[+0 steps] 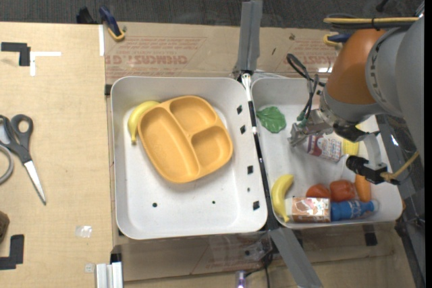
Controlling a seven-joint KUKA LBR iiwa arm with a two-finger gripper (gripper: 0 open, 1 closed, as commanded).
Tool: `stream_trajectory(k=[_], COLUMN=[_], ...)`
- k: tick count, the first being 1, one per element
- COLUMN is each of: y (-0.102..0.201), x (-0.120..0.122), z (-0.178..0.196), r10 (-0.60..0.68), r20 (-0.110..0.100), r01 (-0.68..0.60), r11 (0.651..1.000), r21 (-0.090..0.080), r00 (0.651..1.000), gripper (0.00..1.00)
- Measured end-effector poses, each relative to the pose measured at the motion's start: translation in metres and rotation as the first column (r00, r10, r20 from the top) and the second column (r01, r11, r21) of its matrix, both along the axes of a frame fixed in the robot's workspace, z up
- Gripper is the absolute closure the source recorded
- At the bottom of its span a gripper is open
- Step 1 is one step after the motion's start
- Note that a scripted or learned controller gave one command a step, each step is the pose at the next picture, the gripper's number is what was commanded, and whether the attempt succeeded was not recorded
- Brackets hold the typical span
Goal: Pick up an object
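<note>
My gripper (302,132) is low inside the right bin (264,165), just below the orange-banded wrist (354,67). Its tip touches the left end of a small clear bottle with a pink label (325,147), which lies on its side. A green leafy piece (271,119) lies just left of the gripper. Along the bin's front lie a banana (281,192), a juice carton (310,209), a red tomato (341,190), an orange carrot (364,189) and a blue bottle (356,210).
The left bin (182,212) holds an orange divided plate (185,138) with a second banana (138,119) tucked under its left rim. Scissors (24,153) lie on the wooden bench far left. A blue clip (111,22) sits behind the bins.
</note>
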State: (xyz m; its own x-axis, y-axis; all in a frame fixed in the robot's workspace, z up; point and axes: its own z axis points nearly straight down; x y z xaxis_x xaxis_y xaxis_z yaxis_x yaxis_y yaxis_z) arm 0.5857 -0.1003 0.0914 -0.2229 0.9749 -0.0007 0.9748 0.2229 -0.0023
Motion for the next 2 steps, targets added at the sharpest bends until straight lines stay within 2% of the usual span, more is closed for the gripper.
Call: stream_trajectory(k=[1, 2], y=[0.0, -0.008], x=[0.0, 0.074], z=[0.0, 0.002], r10=[0.0, -0.105], r20=[0.0, 0.004], r01=[0.0, 0.105], r11=[1.0, 0.994], r21=[0.0, -0.001], r00=[1.0, 0.994], gripper=[0.0, 0.0])
